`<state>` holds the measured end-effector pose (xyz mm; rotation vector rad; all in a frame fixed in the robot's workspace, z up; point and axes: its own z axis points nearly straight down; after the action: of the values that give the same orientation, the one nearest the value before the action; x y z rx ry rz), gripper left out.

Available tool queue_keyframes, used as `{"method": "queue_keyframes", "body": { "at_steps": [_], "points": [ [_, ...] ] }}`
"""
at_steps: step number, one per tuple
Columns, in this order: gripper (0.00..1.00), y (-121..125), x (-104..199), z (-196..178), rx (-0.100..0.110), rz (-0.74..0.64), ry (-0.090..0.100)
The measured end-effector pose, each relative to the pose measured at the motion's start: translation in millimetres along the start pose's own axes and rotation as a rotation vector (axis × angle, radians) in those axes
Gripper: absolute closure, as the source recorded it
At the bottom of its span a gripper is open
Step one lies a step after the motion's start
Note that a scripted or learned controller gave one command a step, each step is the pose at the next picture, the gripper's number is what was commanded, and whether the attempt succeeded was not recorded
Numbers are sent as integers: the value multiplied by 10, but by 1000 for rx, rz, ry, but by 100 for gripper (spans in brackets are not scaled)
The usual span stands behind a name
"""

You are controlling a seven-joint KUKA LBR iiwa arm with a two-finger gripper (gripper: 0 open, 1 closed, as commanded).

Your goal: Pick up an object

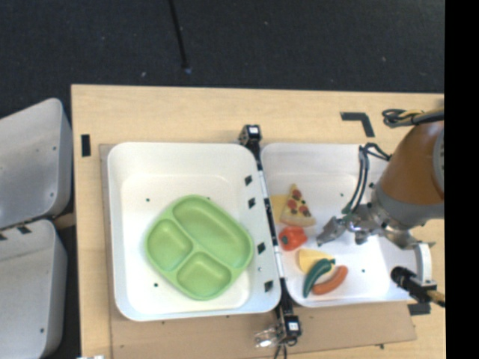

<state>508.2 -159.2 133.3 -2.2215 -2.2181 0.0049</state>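
The right bin [314,159] holds several toy foods. A pizza slice [297,207] lies near its left wall, with a red tomato [293,237] just below it. Further down sit a yellow wedge [311,259], a green pepper [317,274] and an orange-red sausage [334,280], all close together. My gripper [345,232] hangs over the middle of this bin, right of the tomato and above the sausage. It is open, with nothing between its fingers. The arm's orange band [413,172] rises behind it on the right.
A green divided plate [199,247] lies in the left bin [135,170]. A ridge with black clips [263,223] separates the two bins. Cables [364,172] trail along the arm, and a black fitting [406,279] sits at the right bin's lower right.
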Motion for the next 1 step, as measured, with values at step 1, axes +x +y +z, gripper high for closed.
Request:
{"method": "queue_keyframes", "body": {
  "at_steps": [1],
  "points": [
    [100, 17, -9, -132, -7, 5, 0]
  ]
}}
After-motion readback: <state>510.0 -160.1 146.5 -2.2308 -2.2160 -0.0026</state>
